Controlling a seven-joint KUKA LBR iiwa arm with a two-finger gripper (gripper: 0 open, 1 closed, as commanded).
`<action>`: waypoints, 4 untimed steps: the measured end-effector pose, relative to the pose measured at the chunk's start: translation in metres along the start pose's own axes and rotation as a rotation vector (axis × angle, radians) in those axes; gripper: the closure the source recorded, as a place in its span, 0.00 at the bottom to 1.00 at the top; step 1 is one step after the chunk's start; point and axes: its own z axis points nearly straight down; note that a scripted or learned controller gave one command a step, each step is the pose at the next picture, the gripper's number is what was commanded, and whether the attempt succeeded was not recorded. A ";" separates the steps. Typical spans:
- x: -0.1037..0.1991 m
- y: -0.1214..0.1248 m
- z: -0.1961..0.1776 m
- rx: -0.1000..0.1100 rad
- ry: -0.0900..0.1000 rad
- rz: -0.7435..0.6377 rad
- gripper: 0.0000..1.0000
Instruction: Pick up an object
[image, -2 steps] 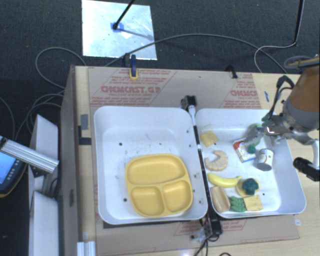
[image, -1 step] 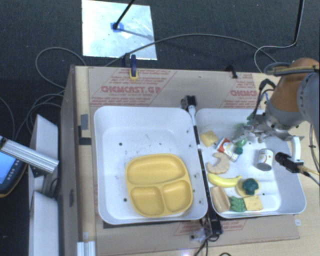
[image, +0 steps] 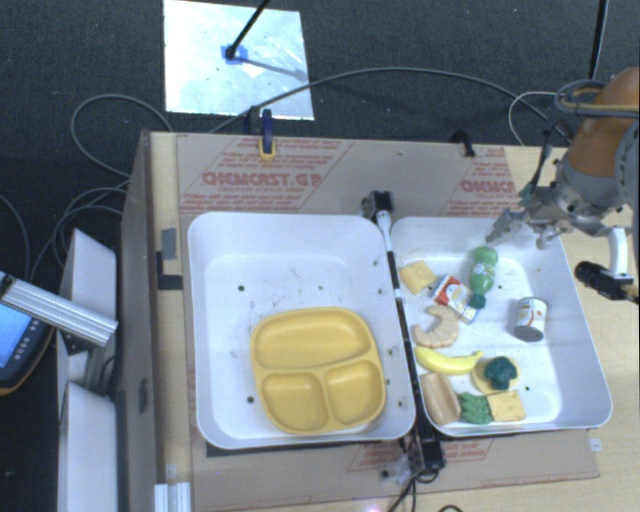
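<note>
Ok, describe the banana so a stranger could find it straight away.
Look in the right-hand white bin, the one crowded with small toy foods. Go to its lower half, near the divider between the two bins: the banana lies there on its side, just below a pale croissant. It is the only long, curved, bright yellow piece.

A robotics lab: cardboard-topped bench (image: 300, 165), loose cables (image: 400, 72), two white bins (image: 215, 300) under a fixed camera.
</note>
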 end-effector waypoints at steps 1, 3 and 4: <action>0.042 0.000 0.019 0.003 0.002 -0.002 0.00; 0.026 0.000 0.044 0.000 -0.001 -0.002 1.00; 0.090 0.002 -0.060 -0.003 0.002 -0.002 1.00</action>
